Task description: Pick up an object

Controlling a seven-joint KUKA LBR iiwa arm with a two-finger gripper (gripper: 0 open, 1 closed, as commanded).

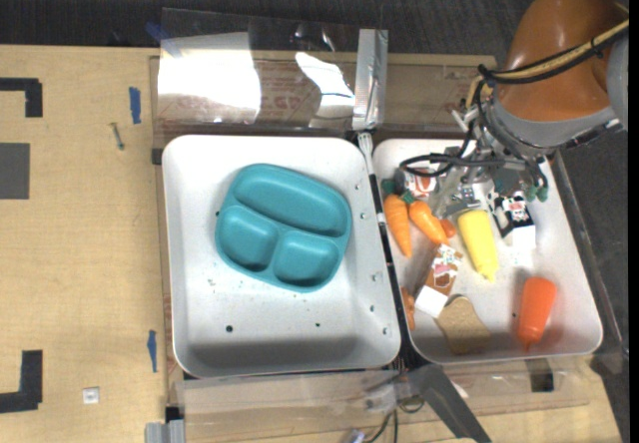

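**A:** Nearest to us, what lies in front of the yellow plastic corn-shaped toy (478,242)?

**B:** A flat tan cork-like piece (462,323) lies below the yellow toy, against the near wall of the right shallow white bin (582,271). Touching the piece's upper left is a small white block (429,301). Below and to the right of the yellow toy, well apart from it, lies an orange-red plastic cylinder (536,309).

**A:** And closer to the yellow toy?

**B:** A small printed packet (445,269) sits just to its lower left. Two orange plastic carrots lie to its left: the shorter carrot (429,221) just beside it, the longer carrot (399,222) farther left, near the bin's wall. A small white, black and red figure (514,213) lies just to its upper right.

**A:** Where is the gripper (461,194)?

**B:** Just above the yellow toy's upper end, beside the shorter carrot's tip, under the grey arm with the orange band (559,42). Cables hide its tip. I cannot tell whether it grasps anything or hangs released.

**A:** So the things to pick up?

**B:** All of them lie on the right bin's floor around the yellow toy. Far to the toy's left, a teal divided plastic plate (283,224) rests in the left shallow white bin (178,231).
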